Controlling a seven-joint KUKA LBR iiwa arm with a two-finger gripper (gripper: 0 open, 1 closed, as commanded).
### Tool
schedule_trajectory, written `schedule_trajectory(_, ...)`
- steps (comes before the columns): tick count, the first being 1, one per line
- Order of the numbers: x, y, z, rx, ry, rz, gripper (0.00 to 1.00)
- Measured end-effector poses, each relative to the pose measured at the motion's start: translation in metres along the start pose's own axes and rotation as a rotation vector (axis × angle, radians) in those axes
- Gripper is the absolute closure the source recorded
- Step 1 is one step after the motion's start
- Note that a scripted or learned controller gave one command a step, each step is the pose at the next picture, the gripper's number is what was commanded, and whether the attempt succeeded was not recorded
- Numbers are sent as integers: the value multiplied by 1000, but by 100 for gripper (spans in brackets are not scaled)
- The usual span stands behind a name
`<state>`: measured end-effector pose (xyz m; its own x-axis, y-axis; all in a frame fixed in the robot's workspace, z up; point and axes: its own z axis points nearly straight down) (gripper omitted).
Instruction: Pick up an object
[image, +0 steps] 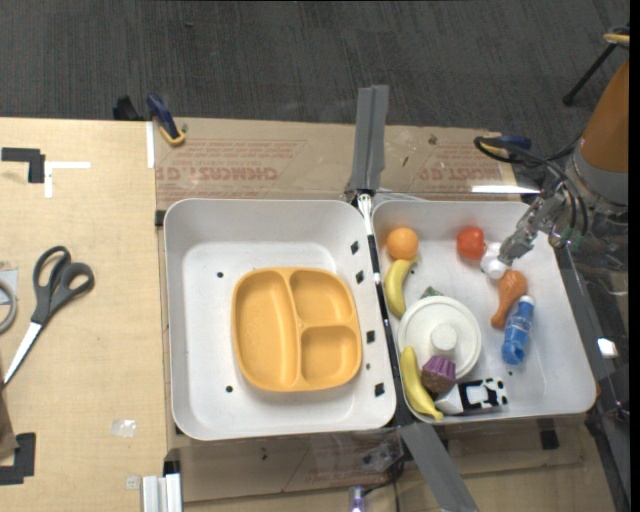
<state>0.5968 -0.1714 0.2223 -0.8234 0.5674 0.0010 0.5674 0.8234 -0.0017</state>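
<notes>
- We see the gripper (522, 243) over the right bin (570, 300), near its upper right part, arm coming in from the right edge.
- Fingers: we cannot tell how far apart they are, and we see nothing between them; they are thin, blurred and slanted down-left.
- Fingertip end sits just above a small white object (494, 266), which lies between the red tomato-like ball (471, 242) and the carrot (509, 296). Touching or apart, we cannot tell.
- Other candidates in the right bin: orange (402, 243) at upper left, a banana (396, 287) just below it, and a blue bottle (516, 331) beside the carrot.
- Also there: white round lid-like dish (440, 335) in the middle, purple item (438, 372) at its lower edge, second banana (418, 384) along the lower left, black-and-white toy (484, 396) at the front.
- Left bin (190, 330) holds a yellow divided plate (297, 327), lying flat in the centre.
- On the table (80, 400) to the left: scissors (50, 295), well apart from both bins.
</notes>
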Motion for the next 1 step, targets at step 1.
schedule_trajectory(1,0,-17,131,-2,-1,-276,100)
